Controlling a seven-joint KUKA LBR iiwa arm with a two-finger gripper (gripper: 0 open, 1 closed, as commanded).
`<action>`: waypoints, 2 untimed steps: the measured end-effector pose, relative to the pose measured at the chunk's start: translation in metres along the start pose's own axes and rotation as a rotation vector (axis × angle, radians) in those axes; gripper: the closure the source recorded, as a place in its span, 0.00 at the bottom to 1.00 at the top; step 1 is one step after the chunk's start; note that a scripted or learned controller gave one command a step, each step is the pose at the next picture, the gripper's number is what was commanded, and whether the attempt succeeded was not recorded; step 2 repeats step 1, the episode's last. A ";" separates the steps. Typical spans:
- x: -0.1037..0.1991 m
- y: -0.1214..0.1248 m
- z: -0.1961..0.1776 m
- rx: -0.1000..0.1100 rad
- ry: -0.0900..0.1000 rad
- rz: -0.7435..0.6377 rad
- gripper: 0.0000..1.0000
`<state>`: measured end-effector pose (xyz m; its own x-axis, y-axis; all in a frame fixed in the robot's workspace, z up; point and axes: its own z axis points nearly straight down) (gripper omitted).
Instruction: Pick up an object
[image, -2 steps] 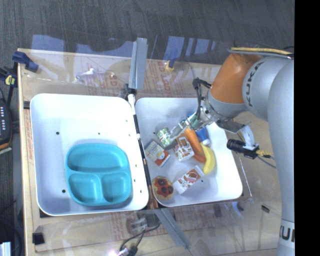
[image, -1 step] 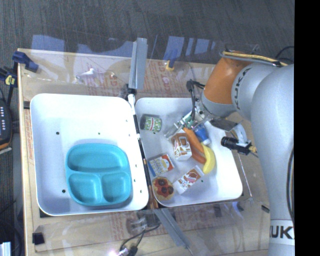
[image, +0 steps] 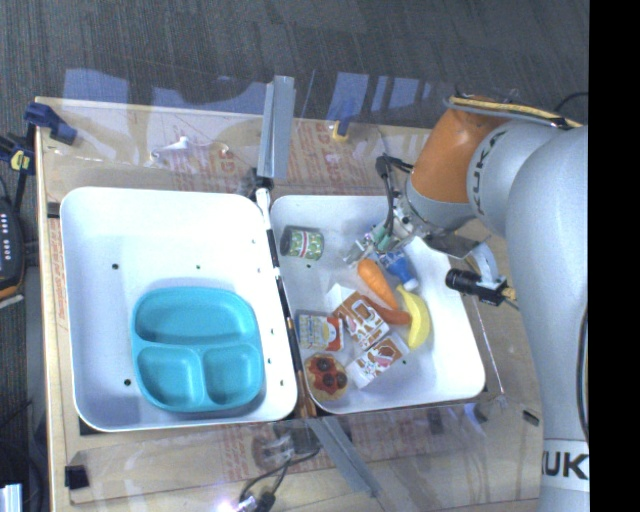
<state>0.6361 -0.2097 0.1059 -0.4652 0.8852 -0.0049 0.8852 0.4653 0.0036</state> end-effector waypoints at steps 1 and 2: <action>0.029 0.036 -0.113 0.004 0.004 0.222 1.00; 0.029 0.036 -0.113 0.004 0.004 0.222 1.00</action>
